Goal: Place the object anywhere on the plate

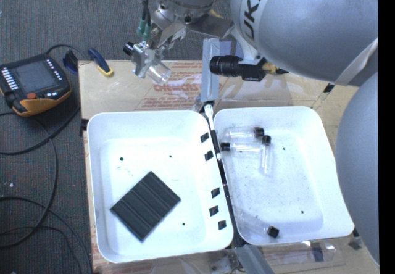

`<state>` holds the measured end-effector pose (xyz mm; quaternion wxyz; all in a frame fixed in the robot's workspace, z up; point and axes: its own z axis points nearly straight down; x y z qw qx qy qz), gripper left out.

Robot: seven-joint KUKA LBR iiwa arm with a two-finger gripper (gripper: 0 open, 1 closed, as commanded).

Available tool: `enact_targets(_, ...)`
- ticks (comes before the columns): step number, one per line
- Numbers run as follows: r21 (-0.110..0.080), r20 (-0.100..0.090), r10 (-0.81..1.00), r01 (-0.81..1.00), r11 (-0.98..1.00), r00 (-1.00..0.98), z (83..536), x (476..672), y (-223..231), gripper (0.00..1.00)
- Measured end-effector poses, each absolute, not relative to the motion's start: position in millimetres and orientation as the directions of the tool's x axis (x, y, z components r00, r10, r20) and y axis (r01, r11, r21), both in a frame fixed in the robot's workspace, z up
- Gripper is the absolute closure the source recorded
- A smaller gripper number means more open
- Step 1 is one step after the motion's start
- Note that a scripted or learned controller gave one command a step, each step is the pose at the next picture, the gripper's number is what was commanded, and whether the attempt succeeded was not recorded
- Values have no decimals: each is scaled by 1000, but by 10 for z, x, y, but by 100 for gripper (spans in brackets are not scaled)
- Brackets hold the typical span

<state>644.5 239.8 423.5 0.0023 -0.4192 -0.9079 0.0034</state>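
A dark ribbed square plate (145,205) lies flat in the left bin (94,143), towards its front. My gripper (147,57) hangs high above the bench, beyond the left bin's far edge. It is shut on a clear vial (158,73) with a black cap at its upper left end. The vial sits tilted between the fingers, well above and behind the plate.
The right bin (321,137) holds clear vials with black caps: two near its far left (244,137) and one at the front (269,230). Black clips line the divider (213,174). A teach pendant (34,81) and cables lie on the floor at left.
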Motion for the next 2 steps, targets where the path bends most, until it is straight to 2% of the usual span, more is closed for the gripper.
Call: enact_targets(2, -17, 3, 754, 754, 657, -657, 4374, 6459, 2427, 100)
